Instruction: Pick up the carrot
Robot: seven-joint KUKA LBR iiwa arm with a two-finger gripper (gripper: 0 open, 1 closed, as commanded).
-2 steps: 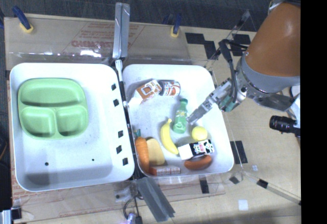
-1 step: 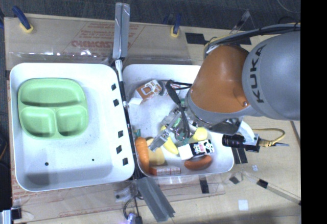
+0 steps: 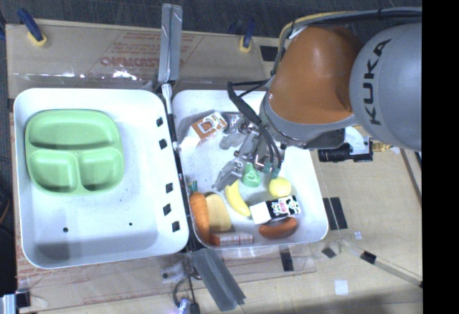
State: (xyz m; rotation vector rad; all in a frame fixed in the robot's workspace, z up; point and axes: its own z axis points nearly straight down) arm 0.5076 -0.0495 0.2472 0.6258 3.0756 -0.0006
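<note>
Overhead, the KUKA arm is filling the upper right, its gripper hanging over the right bin; whether the claw is released or clenched, I cannot tell. Lower down, the carrot is lying at that bin's bottom-left corner, beside the banana.

Colour key, placed from the metallic grey pincer: orange carrot below-left; pale tan block just beside it; yellow banana below; yellow lemon right; reddish-brown sausage lower right; light green sectioned tray far left, in a white bin.
</note>
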